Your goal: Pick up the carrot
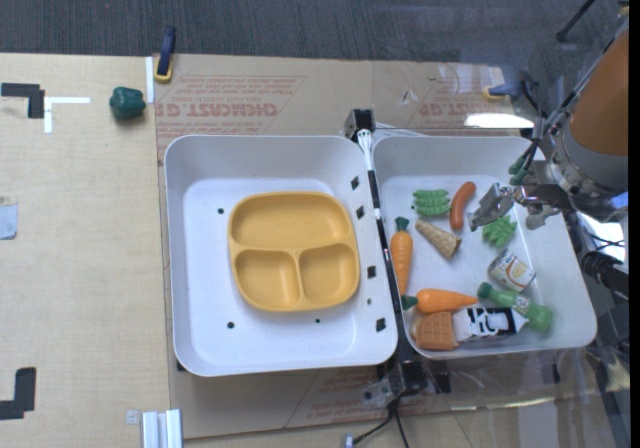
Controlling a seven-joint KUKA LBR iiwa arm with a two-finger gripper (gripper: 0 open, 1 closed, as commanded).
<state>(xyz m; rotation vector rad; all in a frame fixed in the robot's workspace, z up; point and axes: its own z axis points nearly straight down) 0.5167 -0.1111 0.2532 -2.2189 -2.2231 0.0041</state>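
Note:
Two toy carrots lie in the right bin. One carrot sits upright along the bin's left wall with its green top pointing to the back. The other carrot lies flat near the front, its green top at the left. My gripper hovers over the back right part of this bin, well right of both carrots, beside a green leafy toy. Its fingers stand open with nothing between them.
The right bin also holds a green lettuce piece, a red sausage, a beige wedge, a small can, a black-and-white carton and a waffle. A yellow divided plate lies in the left bin. A green pepper rests on the bench.

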